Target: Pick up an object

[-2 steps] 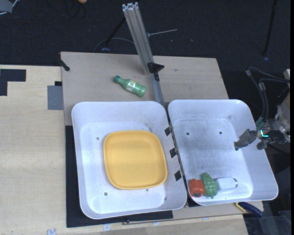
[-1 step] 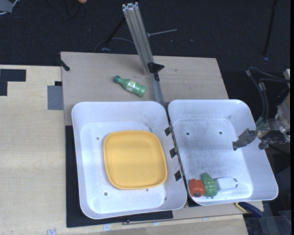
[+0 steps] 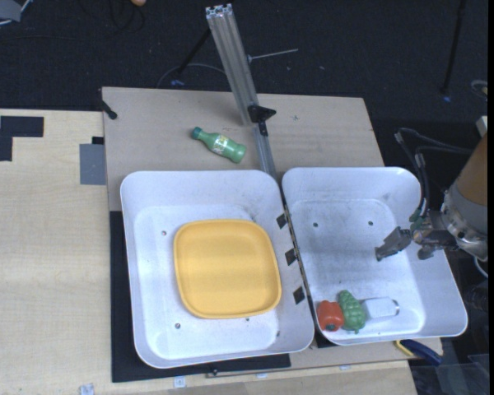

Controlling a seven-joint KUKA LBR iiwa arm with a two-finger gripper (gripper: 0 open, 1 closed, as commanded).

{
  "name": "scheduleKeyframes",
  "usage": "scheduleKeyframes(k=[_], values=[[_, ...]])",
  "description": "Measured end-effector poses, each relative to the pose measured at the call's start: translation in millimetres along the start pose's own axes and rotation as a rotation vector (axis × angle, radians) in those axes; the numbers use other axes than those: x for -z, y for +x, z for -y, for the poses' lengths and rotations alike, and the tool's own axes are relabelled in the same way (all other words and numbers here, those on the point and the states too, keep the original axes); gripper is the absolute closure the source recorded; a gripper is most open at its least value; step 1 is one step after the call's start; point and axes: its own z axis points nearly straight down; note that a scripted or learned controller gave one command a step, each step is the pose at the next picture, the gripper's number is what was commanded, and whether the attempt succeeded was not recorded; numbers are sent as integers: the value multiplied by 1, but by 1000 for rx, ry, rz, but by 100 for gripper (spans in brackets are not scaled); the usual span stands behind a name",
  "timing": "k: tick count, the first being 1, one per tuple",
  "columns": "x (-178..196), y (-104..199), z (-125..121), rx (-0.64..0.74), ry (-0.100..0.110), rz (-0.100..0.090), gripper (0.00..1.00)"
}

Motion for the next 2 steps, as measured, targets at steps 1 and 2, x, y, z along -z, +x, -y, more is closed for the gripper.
scheduleKeyframes(k=[1, 2], values=[[-43, 3, -2, 0, -1, 0, 0], [-86, 3, 1, 0, -1, 0, 0]])
